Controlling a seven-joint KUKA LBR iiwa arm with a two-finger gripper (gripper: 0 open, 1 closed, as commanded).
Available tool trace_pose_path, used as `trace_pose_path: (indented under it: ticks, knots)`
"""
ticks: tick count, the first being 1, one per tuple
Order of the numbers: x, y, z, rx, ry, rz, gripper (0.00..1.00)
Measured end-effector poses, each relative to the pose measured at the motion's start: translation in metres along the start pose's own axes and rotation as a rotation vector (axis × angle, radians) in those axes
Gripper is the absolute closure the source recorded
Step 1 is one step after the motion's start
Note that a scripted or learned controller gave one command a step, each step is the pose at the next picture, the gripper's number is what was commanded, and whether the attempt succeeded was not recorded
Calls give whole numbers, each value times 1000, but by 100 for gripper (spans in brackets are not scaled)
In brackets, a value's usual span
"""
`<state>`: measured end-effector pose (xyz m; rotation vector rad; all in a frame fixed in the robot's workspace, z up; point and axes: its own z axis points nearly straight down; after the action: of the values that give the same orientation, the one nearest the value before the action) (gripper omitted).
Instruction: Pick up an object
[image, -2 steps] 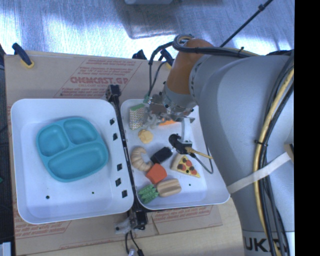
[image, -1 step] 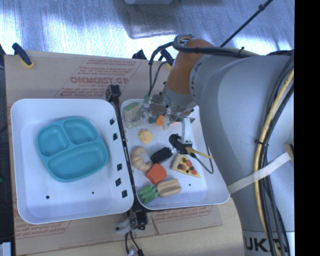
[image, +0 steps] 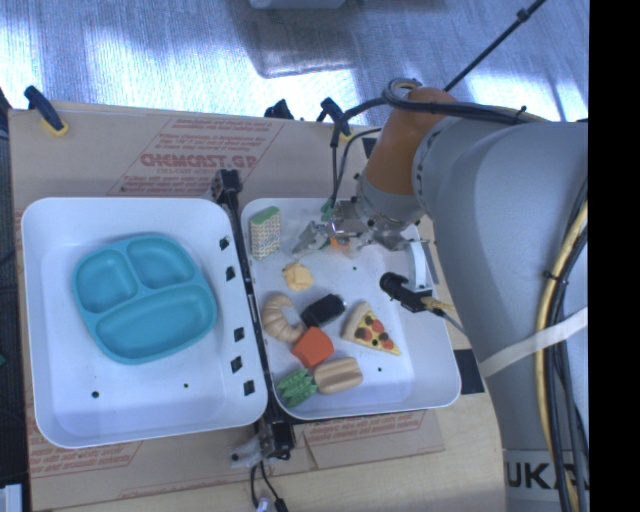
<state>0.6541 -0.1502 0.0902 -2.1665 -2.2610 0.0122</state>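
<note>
The right bin (image: 430, 385) holds several toy foods. A green and white block (image: 265, 232) stands at its far left, with a small yellow piece (image: 297, 275) just below it. A croissant (image: 280, 315), a black object (image: 322, 309) and a pizza slice (image: 370, 328) lie across the middle. An orange-red block (image: 313, 347), a bun (image: 338, 375) and a green item (image: 295, 385) sit near the front. My gripper (image: 330, 236) hangs low over the bin's far part, right of the green and white block and above the yellow piece.
The left bin (image: 50, 400) carries a blue divided plate (image: 145, 295). A black clip rail (image: 240, 300) runs between the two bins. The grey arm (image: 500, 230) covers the right bin's far right corner, and cables hang beside it.
</note>
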Motion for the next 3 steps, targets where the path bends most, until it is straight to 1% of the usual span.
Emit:
trace_pose_path:
  ticks: [1, 2, 3]
  knots:
    - [-31, 1, -61, -12, -4, -171, 0]
    - [3, -66, 0, -8, -1, -69, 0]
    - [2, -66, -11, -7, -1, -73, 100]
